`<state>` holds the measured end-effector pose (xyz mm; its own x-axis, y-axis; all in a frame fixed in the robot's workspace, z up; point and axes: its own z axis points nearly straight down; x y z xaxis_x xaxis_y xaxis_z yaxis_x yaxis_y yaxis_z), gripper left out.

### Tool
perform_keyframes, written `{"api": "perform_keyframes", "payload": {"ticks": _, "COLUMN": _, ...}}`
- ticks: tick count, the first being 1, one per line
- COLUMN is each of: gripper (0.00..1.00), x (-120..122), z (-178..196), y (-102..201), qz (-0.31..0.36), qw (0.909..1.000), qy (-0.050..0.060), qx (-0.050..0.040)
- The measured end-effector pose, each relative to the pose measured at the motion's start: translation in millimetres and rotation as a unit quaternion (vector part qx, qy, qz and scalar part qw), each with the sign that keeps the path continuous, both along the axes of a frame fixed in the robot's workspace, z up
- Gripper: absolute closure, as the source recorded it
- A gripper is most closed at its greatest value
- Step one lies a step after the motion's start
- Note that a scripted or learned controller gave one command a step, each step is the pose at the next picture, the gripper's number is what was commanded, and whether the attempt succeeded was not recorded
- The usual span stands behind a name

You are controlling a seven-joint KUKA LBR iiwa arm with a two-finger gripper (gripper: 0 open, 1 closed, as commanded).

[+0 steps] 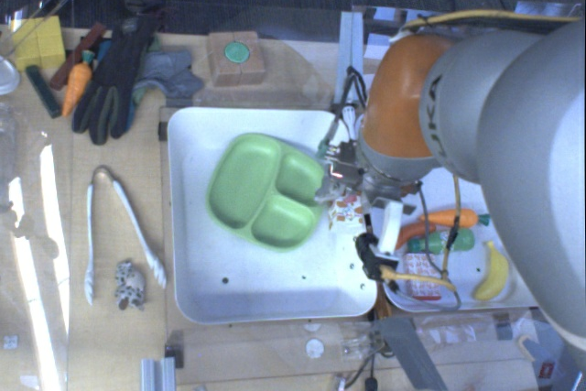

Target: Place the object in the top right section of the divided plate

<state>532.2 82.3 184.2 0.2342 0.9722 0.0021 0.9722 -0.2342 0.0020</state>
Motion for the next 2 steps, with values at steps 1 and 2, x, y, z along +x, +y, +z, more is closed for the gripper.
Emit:
{"api": "perform_keyframes", "payload": {"ticks": 1, "gripper": 1.0, "x": -7.2, "z": -0.2, "y": 23.2, "qz": 0.004, "qw": 1.0, "qy": 0.0, "qx": 0.0002}}
{"api": "perform_keyframes", "payload": {"ticks": 2, "gripper": 0.0, "x": -7.0, "z": 0.0, "y": 22.9, "qz": 0.003, "qw": 1.0, "qy": 0.0, "qx": 0.0002}}
